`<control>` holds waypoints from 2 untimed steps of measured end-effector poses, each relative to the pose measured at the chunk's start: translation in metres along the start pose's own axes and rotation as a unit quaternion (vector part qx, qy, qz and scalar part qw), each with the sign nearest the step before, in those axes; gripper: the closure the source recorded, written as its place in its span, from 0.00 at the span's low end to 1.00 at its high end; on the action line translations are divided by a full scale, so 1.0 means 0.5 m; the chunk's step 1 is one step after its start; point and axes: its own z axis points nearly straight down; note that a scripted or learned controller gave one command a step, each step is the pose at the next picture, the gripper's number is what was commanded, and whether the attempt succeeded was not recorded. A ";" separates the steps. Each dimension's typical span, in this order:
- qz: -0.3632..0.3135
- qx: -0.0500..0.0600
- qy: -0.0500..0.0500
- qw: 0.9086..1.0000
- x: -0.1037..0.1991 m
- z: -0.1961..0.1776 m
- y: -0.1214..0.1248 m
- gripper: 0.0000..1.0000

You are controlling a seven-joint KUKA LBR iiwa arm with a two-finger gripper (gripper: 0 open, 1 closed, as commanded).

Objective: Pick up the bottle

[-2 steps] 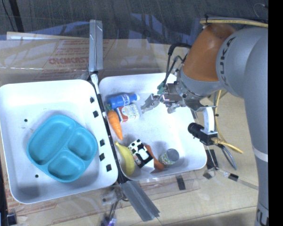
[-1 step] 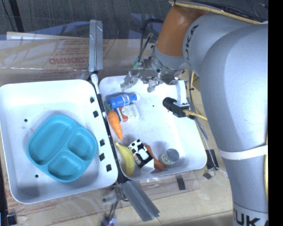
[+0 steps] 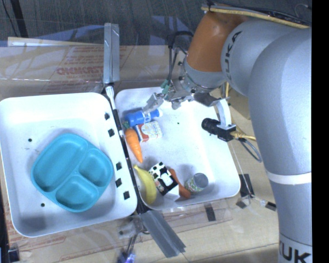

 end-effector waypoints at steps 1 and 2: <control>-0.064 -0.011 -0.004 0.998 -0.022 0.179 0.031 0.00; -0.064 -0.010 -0.008 0.998 -0.030 0.154 0.030 1.00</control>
